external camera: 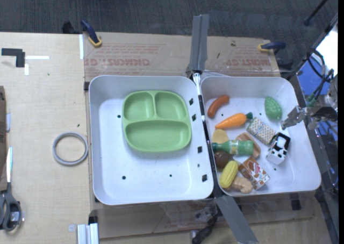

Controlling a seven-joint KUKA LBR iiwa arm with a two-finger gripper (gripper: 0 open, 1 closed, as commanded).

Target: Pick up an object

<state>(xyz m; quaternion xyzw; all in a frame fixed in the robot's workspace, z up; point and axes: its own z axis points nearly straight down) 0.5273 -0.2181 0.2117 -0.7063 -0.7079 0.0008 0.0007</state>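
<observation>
Item: your two-finger gripper (294, 117) is hanging at the right white bin's (301, 98) rim, finger spread indiscernible, nothing visibly held; the black-and-white toy cow (278, 149) is lying just below-left of it, ungrasped.

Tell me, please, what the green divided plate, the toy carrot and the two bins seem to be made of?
Green divided plate: likely matte moulded plastic, uniform colour with soft rounded ridges. Toy carrot: probably smooth plastic, with a slight sheen and flat orange colour. Left bin and right bin: seemingly thin white plastic or coated metal; the look leaves it open.
</observation>
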